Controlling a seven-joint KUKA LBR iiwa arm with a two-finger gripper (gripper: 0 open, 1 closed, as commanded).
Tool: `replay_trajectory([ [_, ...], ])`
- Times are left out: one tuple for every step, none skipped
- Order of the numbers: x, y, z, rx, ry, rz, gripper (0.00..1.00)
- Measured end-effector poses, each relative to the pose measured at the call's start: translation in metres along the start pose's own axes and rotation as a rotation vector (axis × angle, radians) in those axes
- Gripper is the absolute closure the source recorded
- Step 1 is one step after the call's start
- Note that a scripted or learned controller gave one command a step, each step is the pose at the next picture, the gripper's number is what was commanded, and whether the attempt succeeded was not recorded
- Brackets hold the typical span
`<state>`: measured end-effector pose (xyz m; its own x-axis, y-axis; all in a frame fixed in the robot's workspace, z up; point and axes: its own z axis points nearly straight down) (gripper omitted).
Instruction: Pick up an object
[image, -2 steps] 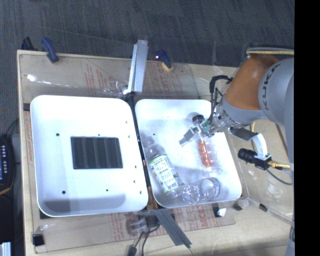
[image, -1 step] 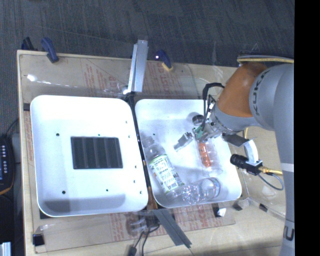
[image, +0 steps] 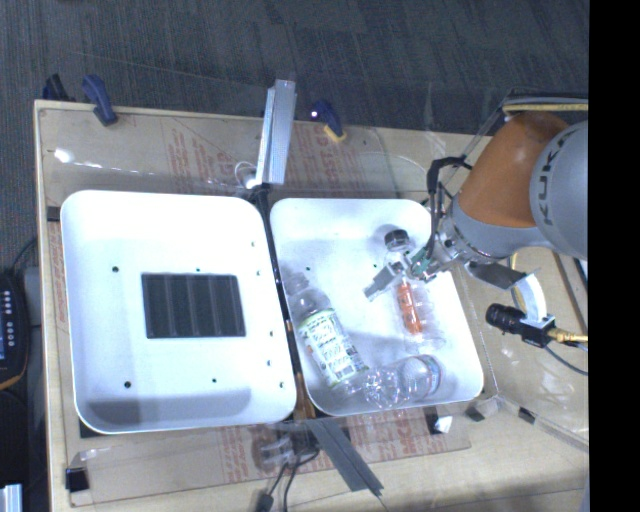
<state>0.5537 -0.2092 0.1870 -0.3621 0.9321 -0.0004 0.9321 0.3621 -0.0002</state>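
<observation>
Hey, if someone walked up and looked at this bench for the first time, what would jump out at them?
Probably the grey arm with its orange band, reaching from the right over the right bin, its gripper low above an orange object. Next, the clear plastic bottle lying along that bin's left side, with clear glassware near its front edge. Then the dark ribbed rectangle in the middle of the left bin.

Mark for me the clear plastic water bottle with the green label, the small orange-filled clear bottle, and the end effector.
clear plastic water bottle with green label (image: 322, 335): camera view, on its label.
small orange-filled clear bottle (image: 411, 308): camera view, on its orange middle.
end effector (image: 400, 266): camera view, at its tip over the right bin.
</observation>
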Motion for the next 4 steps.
replay_trajectory([
  [-0.008, 0.021, 0.042, 0.003, 0.003, -0.035, 0.0],
  [-0.004, 0.007, 0.023, 0.005, 0.005, 0.044, 0.0],
  [-0.008, 0.017, 0.038, 0.002, 0.001, 0.036, 0.0],
  [-0.007, 0.015, 0.048, 0.004, 0.004, 0.077, 0.0],
])
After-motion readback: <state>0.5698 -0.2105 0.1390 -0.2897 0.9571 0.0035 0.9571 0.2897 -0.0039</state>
